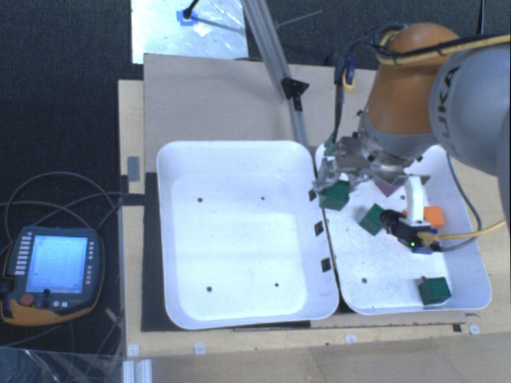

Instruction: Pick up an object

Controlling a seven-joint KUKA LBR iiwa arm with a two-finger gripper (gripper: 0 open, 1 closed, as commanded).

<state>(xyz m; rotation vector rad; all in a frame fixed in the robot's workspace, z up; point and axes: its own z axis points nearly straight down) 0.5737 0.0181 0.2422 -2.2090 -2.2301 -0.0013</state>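
So the gripper is hanging low over the right bin, right by the wall it shares with the left bin, and a dark green block sits right under its tip, looks touching. Honestly can't tell if it's actually pinching it. Two more green blocks and an orange block lie further off in the same bin.

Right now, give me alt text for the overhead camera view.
A grey and orange robot arm reaches over the right white bin, its hand at a green block. Two more green blocks lie nearby.
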